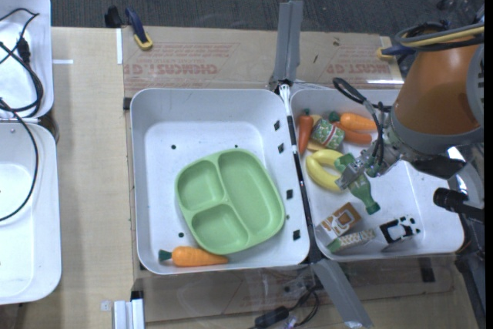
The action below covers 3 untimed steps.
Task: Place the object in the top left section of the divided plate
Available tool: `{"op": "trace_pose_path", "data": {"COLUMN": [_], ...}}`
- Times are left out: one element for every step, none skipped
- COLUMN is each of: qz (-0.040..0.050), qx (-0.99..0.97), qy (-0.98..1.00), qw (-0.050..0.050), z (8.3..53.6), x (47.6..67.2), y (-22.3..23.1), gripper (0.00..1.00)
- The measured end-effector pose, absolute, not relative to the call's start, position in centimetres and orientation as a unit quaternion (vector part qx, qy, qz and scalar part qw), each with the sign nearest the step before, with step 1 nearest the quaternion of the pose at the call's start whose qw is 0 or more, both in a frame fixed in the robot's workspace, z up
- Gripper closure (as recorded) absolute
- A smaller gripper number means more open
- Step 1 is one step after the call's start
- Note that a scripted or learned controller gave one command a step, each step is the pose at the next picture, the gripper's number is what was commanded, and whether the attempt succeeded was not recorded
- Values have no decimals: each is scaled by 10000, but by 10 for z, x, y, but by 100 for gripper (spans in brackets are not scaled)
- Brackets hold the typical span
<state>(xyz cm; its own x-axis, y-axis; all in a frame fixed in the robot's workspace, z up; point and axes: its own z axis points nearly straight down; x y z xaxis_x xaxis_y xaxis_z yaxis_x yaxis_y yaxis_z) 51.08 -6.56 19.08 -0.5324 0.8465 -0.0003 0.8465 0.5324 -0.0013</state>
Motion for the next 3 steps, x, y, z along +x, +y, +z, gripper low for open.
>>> {"op": "trace_pose_path", "data": {"qz": [6,6,5], "qx": [-4734,-4295,-4325], "qy": [-8808,-9031,-9016], "qw": [-6,5,-7], "z": [247,238,262], "x": [482,478,491], "y": [-129,-44,-78], "gripper": [100,100,100]}}
